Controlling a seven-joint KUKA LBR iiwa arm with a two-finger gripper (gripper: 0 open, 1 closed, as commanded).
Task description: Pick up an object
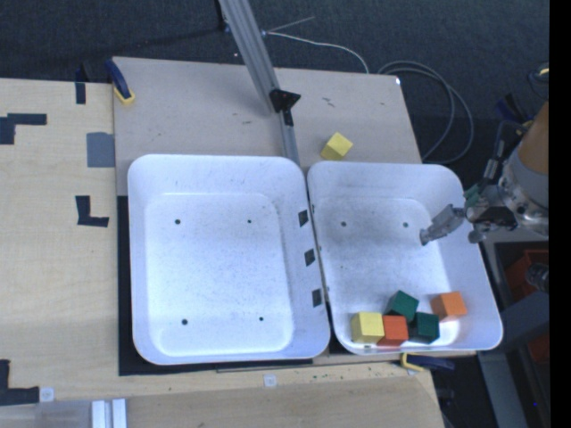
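Fingers of the gripper (437,230) reach out over the right bin (375,185) from its right rim; at this size it cannot be told whether they stand wide or narrow, and nothing is seen between them. Five blocks huddle in that bin's near right corner, well apart from the gripper: a yellow block (367,326), a red block (394,329), two green blocks (403,304) (426,326) and an orange block (449,305). The yellow and red touch, the greens sit just behind and beside the red, and the orange lies a little off on its own.

By the look of it the approach has not yet begun in earnest. The orange block seems the soundest choice, standing clear of its neighbours, with room for a finger on either side; a descent into the packed trio would likely jam on a neighbouring block. The bin wall close behind the cluster calls for a steep approach.

A second yellow cube (337,145) rests on the bench (196,105) beyond the bins, beside a slanted metal rail (254,43). The left bin (214,172) lies alongside. The arm (535,159) is cut off at the right, its wrist blurred
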